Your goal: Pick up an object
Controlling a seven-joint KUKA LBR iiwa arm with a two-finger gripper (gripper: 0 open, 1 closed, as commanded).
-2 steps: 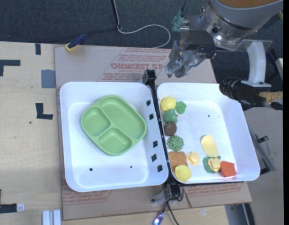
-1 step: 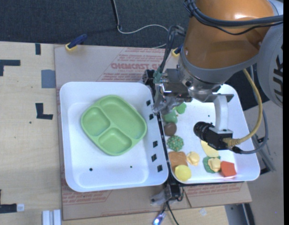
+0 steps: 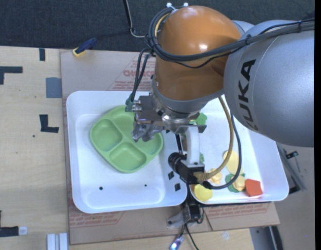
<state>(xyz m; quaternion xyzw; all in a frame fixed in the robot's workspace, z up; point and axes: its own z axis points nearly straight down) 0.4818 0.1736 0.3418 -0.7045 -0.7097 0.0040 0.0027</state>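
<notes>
**Q:** Where do you stand?

**A:** My fingers (image 3: 142, 134) hang at the middle of the frame, over the upper right rim of the green tray (image 3: 116, 145). They are dull grey metal, and the wrist above them hides so much that I cannot tell whether they are apart or together, or whether they touch the rim.

**Q:** What is the tray like?

**A:** It is smooth pale green plastic with rounded corners, moulded into three shallow wells. It lies flat but turned askew in the left bin (image 3: 98, 191), a glossy white tub with a low wall and soft corners.

**Q:** And the other bin?

**A:** The right bin (image 3: 270, 176) is the same white plastic and touches the first along the frame's middle. In its lower part lie rounded yellow pieces (image 3: 202, 192) with a waxy shine. An orange block (image 3: 253, 187) with flat faces and sharp edges lies just beside them, near the lower right wall.

**Q:** What is underneath?

**A:** Both bins rest on a brown cardboard sheet (image 3: 98, 72), matte and printed in red. That sheet lies on the pale wooden desk (image 3: 25, 155).
</notes>
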